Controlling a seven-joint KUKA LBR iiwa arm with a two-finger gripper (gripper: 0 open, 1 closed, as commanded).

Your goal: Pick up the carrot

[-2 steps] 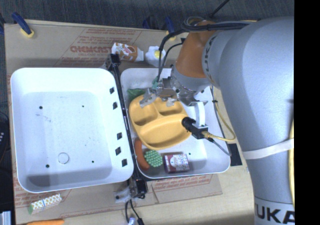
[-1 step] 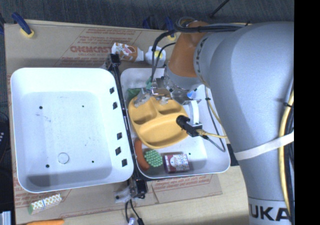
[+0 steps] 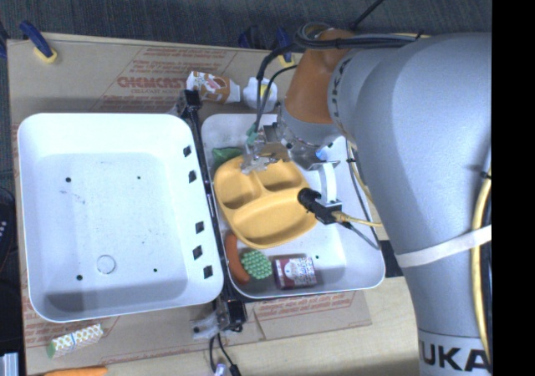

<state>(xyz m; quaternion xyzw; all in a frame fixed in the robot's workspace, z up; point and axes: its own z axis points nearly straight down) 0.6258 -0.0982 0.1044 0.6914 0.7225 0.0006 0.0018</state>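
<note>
The carrot (image 3: 233,249) is a small orange piece with a green knobbly top (image 3: 255,265). It lies in the right bin (image 3: 364,259) against the left wall, near the front, partly tucked under the rim of a yellow divided plate (image 3: 261,203). My gripper (image 3: 261,153) hangs over the far edge of that plate, well behind the carrot and apart from it. Nothing shows held in it.
A red-labelled can (image 3: 294,271) lies beside the carrot, and a green item (image 3: 224,154) peeks out behind the plate. The left bin (image 3: 42,157) sits alongside. A small bottle (image 3: 209,85) and a blue clamp (image 3: 38,42) lie on the cardboard behind.
</note>
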